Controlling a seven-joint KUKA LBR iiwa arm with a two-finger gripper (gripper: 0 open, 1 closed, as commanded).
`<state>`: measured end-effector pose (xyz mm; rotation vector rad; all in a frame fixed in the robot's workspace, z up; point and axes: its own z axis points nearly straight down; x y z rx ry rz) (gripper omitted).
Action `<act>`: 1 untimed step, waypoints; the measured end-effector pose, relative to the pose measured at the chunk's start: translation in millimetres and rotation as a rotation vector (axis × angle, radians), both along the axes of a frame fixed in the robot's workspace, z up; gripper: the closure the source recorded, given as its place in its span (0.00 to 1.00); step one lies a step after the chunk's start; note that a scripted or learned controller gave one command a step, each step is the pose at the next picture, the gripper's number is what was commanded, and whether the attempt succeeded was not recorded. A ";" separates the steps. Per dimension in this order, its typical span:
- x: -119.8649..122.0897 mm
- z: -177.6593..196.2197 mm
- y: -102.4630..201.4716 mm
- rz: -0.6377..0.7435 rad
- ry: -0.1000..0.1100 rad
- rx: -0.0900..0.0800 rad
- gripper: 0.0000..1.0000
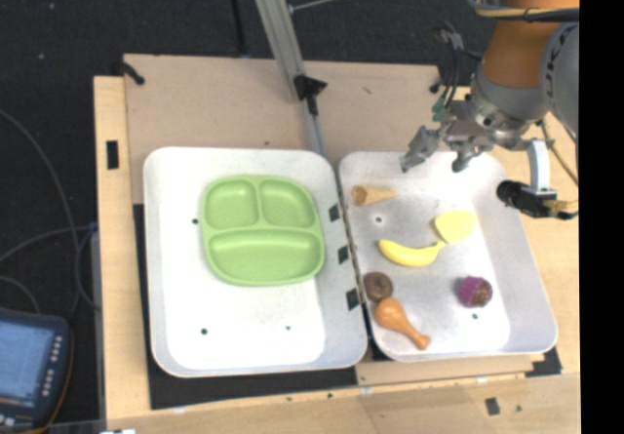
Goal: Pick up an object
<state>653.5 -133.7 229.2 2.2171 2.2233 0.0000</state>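
The two-finger gripper (435, 154) hovers over the right white bin's (522, 310) far edge, fingers spread apart, holding nothing. Nearest candidate: the small tan cone-shaped toy (372, 195), lying at about eight o'clock from it, long axis running three-to-nine.

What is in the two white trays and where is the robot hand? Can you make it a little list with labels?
left bin: green divided plate
right bin: six toy foods
near far edge: cone
middle: banana, yellow wedge touching it
near front: brown donut, drumstick, purple piece
gripper: open, over the right bin's far edge, holding nothing
arm: reaches in from the right
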 end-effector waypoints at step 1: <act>0.0 0.0 -0.2 0.000 0.000 0.000 0.00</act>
